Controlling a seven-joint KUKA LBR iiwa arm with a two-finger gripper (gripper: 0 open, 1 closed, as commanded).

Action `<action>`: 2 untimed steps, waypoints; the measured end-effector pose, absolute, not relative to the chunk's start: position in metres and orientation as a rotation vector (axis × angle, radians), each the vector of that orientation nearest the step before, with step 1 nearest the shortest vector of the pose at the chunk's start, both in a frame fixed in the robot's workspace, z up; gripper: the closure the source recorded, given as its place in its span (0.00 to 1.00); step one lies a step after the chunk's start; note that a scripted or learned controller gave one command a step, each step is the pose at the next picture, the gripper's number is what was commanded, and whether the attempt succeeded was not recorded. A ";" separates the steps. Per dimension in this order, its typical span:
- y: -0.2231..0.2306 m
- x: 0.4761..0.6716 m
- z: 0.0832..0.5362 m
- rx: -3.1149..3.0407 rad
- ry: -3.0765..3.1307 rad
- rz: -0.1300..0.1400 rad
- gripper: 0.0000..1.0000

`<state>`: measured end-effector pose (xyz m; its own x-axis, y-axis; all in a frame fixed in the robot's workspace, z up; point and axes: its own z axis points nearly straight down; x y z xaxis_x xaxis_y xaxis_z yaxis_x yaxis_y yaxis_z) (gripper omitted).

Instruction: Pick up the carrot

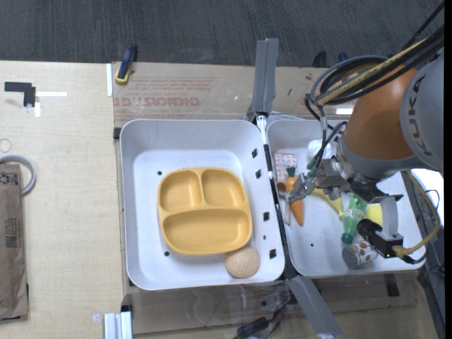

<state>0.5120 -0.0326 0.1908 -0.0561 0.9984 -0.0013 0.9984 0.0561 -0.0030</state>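
The grey-and-orange arm [385, 122] hangs over the right bin [311, 256]. The left bin [138, 210] carries a yellow divided plate [205, 210] and a tan ball [242, 263]. The gripper [300, 189] hovers at the carrot [297, 209], finger state impossible to tell; the carrot lies near the bin's left wall.

Glossy white plastic bins [134, 189] hold a smooth matt yellow plastic plate [204, 211] on a pale wooden bench [56, 133].
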 end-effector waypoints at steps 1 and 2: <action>-0.048 0.509 0.191 -2.097 -2.337 0.005 0.00; -0.055 0.517 0.191 -2.025 -2.403 0.003 0.00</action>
